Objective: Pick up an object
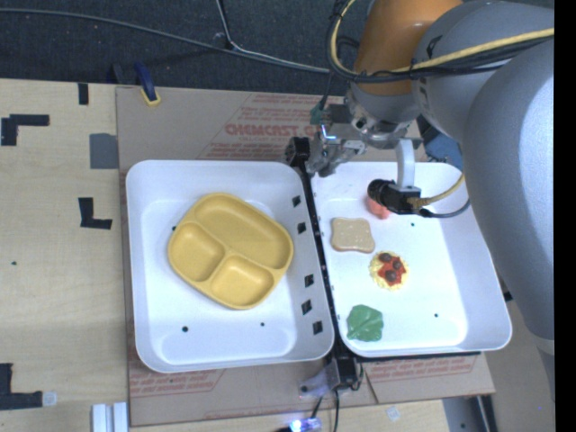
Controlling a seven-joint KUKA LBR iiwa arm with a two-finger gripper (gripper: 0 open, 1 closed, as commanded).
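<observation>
The right bin point(450, 268) holds several small toys: a tan slice of toast point(352, 235), a yellow round piece with red topping point(390, 270), a green leaf-shaped piece point(364, 322), and a red piece point(377, 209) partly hidden under a black part of the tool. My gripper point(356, 151) hangs over the far left corner of this bin, close to the wall between the bins. It sits just beyond the toast and beside the red piece. I see nothing clearly held.
A large yellow divided plate point(232, 250) lies in the left bin point(148, 241). The grey arm with its orange band point(405, 25) covers the upper right. Cables run across the dark bench behind the bins.
</observation>
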